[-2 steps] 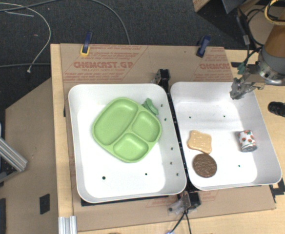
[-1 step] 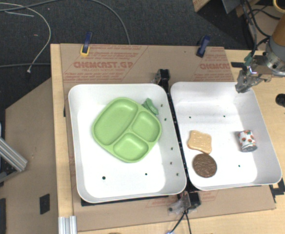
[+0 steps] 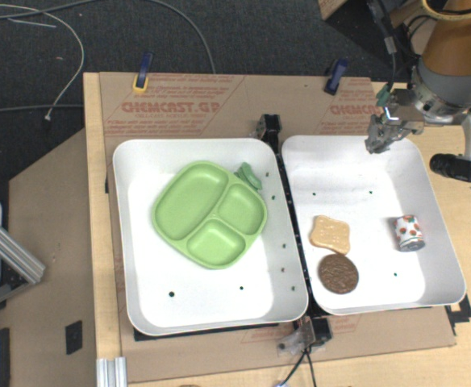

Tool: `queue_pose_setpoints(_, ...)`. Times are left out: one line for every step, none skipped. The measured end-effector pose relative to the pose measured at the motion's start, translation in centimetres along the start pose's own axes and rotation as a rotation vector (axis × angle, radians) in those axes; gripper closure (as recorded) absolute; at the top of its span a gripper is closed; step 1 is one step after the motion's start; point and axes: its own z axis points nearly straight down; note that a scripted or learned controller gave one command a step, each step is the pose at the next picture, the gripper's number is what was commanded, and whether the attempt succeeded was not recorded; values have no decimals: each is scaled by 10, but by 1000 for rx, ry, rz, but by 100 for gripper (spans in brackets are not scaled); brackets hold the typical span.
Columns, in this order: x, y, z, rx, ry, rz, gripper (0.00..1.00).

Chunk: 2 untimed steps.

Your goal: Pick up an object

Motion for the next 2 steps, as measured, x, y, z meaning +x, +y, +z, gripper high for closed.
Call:
queue_pose_setpoints(49, -5, -6, 0, 1, -1, 100)
queue_pose_setpoints(109, -13, -9, 1, 1, -2, 100)
